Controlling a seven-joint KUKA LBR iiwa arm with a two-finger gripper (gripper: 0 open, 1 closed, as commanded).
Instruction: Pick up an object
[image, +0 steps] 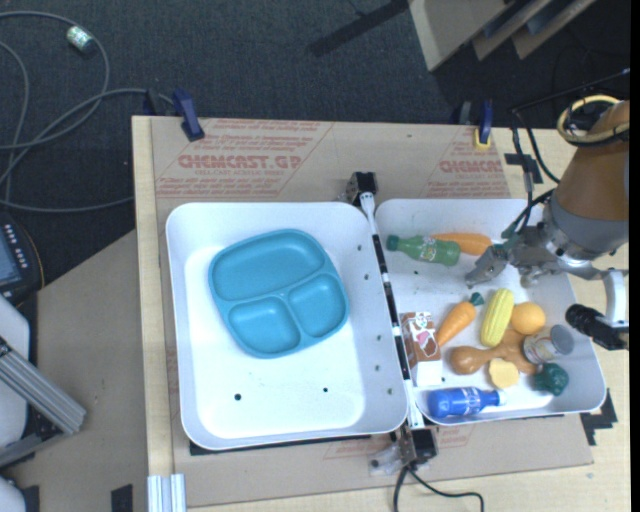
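Hovering over right bin, end effector grip unclear, green bottle nearby, board apparently printed "CHEMCAST GP"

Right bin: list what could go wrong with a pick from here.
1. The right bin is crowded: the corn cob, carrot and orange ball lie touching, so fingers may nudge neighbours or grab two.
2. The gripper hovers near the green bottle, which is round and could roll away.

Right bin – a jumble of toy food: green bottle lying far-left, orange carrot slanting mid-bin, yellow corn upright beside it, blue bottle lying at the near edge.
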